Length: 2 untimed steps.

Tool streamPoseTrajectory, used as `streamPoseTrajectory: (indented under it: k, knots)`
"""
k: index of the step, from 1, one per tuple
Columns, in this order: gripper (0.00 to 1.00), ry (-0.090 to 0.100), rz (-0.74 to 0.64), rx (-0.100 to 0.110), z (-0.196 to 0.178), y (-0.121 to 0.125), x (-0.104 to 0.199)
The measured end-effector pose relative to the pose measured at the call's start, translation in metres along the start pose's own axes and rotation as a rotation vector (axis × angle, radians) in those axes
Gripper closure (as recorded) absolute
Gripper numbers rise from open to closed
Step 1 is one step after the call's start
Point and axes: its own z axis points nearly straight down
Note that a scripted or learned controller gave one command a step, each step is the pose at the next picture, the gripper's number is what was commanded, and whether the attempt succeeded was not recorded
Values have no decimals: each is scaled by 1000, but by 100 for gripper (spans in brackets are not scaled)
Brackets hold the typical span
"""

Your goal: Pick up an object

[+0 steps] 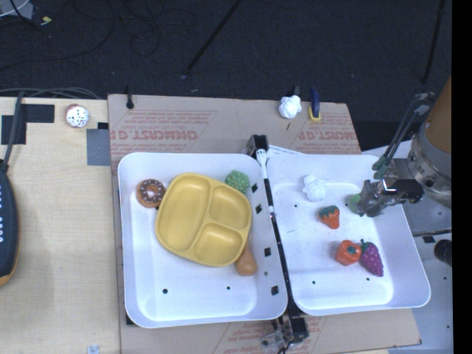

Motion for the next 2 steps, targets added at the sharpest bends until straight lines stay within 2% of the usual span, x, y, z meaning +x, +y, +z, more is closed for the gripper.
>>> streamPoseTrajectory:
  k: [1, 2]
  knots:
    - [100, 3, -9, 16, 77, 19, 65]
    - [100, 3, -6, -3, -53, 1, 75]
